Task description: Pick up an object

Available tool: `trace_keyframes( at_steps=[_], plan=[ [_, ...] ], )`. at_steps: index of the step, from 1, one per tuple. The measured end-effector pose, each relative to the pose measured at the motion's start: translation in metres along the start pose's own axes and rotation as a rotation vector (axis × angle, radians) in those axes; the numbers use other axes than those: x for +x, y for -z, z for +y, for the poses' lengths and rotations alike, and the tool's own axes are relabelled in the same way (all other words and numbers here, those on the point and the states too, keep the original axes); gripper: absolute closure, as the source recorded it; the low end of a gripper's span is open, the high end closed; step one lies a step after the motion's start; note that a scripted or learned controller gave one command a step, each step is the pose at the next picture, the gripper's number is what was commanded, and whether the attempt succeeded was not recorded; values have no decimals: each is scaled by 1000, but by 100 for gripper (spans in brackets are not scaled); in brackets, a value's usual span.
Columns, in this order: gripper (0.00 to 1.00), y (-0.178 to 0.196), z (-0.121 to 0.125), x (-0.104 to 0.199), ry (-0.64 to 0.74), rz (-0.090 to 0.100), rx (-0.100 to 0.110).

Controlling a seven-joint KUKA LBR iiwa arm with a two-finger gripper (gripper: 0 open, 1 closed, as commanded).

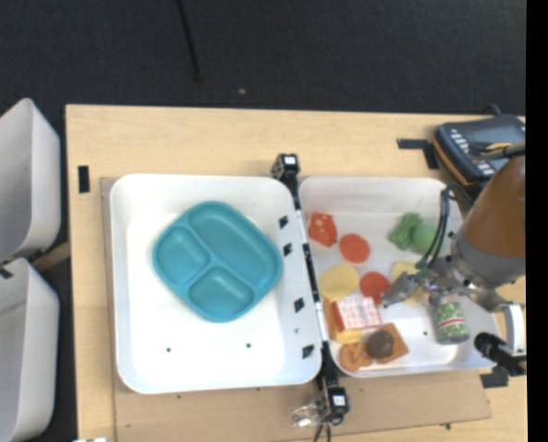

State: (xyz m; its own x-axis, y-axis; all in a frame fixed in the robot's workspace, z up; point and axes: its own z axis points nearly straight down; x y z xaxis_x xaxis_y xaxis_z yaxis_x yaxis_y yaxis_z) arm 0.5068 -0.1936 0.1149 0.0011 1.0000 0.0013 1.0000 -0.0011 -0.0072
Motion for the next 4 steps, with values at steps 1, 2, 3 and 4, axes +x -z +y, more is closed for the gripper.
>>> trace_keyframes(
  at_steps=[1,2,3,4],
  plan=[
    [0,-16,0,-1,-2,-1,-4],
    [100,-7,1,-2,-7,-1,-6],
    [100,35,1,-2,0,-3,-10],
    [100,90,6,-13,3,-4,-12]
  ],
)
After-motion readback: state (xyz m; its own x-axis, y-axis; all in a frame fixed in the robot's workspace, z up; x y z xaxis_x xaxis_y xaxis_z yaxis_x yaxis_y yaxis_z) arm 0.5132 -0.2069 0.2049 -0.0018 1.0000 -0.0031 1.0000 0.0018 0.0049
